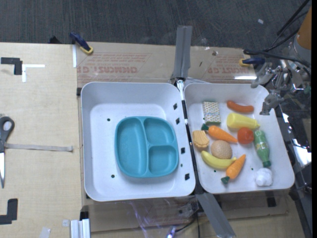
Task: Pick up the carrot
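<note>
The two metal fingers (269, 106) look spread apart with nothing between them. The two-finger gripper (264, 94) hangs over the far right corner of the right-hand shallow white bin (287, 168), above the toys and touching none. I judge this to be the approach step, with the grasp not begun.

Nearest the camera in that bin lies a small orange plastic carrot with a green stub (236, 166), tilted, its stub end by the front wall and its side against a curved yellow toy banana (216, 160). A white fluffy ball (264, 177) sits in the front right corner. Further back, a second, longer orange carrot with green leaves (221, 133) lies slantwise just beside a round beige egg-shaped toy (221, 149) and close to a red toy tomato (245, 135).

Which carrot is meant cannot be told. Either calls for a move left and towards the camera, a descent, and fingers set across the narrow body, clear of the crowding neighbours.

The arm is cut off at the right edge. The fingertips blur into cables and dark clutter, so their exact spread is uncertain.
</note>
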`<state>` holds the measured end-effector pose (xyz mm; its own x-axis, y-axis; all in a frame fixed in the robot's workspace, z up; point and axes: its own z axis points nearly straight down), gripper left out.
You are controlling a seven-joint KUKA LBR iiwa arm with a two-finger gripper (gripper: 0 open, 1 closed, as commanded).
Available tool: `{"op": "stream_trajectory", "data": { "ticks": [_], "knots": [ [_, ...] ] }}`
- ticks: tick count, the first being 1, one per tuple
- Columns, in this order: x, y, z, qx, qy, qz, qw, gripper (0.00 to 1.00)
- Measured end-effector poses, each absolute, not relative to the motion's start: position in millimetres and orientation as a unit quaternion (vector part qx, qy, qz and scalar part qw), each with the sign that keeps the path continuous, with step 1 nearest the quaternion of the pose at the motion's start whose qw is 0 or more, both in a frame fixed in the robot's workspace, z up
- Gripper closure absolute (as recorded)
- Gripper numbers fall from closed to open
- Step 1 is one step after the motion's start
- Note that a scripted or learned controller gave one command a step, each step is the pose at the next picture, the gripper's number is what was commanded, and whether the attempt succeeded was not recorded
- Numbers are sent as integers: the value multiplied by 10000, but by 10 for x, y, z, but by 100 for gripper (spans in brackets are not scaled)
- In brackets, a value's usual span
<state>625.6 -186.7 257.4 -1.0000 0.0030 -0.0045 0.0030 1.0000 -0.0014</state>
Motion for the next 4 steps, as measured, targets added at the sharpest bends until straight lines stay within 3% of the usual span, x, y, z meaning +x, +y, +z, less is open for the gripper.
{"op": "stream_trajectory", "data": {
  "ticks": [1, 2, 3, 4],
  "knots": [
    [5472, -1545, 1030, -66, 10000, -2, 9, 0],
    [5465, -998, 930, 1061, 9944, -1, 19, 0],
    [5599, -941, 926, 2740, 9617, -4, 16, 0],
    [5615, -944, 1026, 2726, 9621, -9, 37, 100]
  ]
}}
